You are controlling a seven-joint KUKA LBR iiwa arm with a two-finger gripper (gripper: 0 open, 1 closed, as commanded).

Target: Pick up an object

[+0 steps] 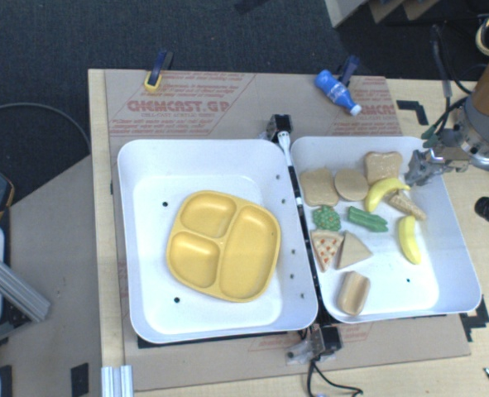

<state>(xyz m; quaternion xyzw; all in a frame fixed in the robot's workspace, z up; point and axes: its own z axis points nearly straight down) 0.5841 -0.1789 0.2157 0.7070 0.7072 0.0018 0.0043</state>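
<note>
The right bin [455, 263] holds several toy foods: a toast slice [382, 166], two tan round pieces [318, 185], a curved banana [385, 193], a second banana [409, 239], a green pickle [366, 219], a green leafy piece [327, 218], a pizza slice [326, 248], a tan wedge [354, 250] and a bread roll [353, 292]. My gripper [420, 169] hangs at the bin's upper right edge, just right of the toast and above the curved banana. Nothing shows between its fingers.
The left bin [136, 222] carries a yellow divided plate [223, 244]. A blue bottle [337, 92] and a yellow-blue clamp [155, 72] lie on the cardboard behind the bins. A black clamp [279, 127] sits between the bins' far corners.
</note>
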